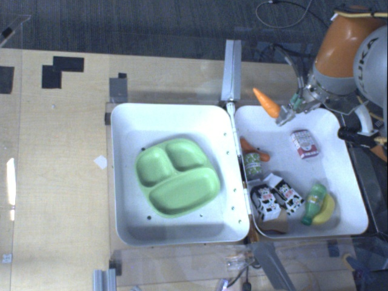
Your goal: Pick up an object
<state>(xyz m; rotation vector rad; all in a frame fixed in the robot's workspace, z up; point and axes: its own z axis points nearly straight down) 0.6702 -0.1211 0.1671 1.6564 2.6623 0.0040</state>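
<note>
a: what is sitting in the 2 white bins?

b: the left bin (121, 162) is holding 1 green divided plate (177, 176) with 3 compartments, lying near its middle. the right bin (345, 162) is carrying the small things.

a: count them for me.

b: 1 orange carrot (267, 102) is resting at the far left corner of the right bin, poking over its far rim. 1 small red-and-white box (304, 143) is lying near the middle. 1 can with a green label (253, 165) is lying against the left wall, with 1 orange-red piece (254, 151) just beyond it, too small to name. 2 black-and-white cartons (276, 200) are sitting side by side toward the near left corner. 1 green bottle (314, 202) and 1 yellow banana (327, 208) are touching each other near the near right corner.

a: and the arm?

b: the gripper (292, 110) is hanging over the far edge of the right bin, just beside the carrot's thick end. i cannot tell how its tips are standing, and nothing is showing between them.
</note>
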